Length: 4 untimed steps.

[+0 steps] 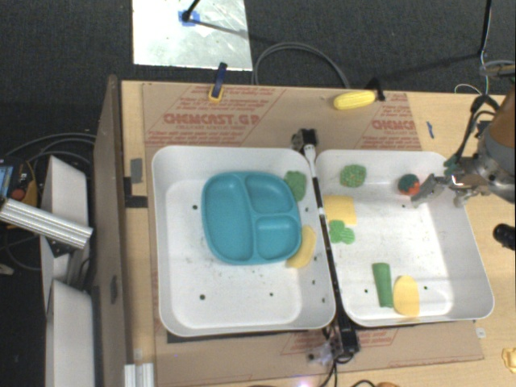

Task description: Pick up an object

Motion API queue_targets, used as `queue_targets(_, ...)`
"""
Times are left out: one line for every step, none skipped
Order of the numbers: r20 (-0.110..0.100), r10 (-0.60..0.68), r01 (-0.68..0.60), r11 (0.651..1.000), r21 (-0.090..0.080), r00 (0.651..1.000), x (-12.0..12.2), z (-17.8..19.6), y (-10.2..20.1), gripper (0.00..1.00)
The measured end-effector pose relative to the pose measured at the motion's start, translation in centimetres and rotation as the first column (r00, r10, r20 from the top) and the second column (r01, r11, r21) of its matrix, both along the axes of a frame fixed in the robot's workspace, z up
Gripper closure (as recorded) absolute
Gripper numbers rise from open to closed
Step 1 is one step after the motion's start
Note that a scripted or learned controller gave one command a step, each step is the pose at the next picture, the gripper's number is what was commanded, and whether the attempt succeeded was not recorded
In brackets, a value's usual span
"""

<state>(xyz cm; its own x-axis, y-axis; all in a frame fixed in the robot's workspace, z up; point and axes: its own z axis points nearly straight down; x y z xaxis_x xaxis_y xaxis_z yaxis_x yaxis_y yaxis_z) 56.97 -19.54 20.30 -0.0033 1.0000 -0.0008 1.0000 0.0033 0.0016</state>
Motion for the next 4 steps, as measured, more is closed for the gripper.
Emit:
queue_targets(-0.014,0.002,-0.002,1.0,0.008,1.0,-5.8,-11.7,6.9,0.0)
queue_targets(-0.001,-0.004,0.004,1.0,0.001,1.0,-8.4,-8.8,4.9,0.0)
queue_targets(-0.002,0.004,-0.004,1.0,0.003,1.0,-8.3,-12.0,10.5,0.0)
queue_targets(0.004,0.0,0.0,1.0,-0.001,1.0,-8.1,-10.8,10.1,1.0)
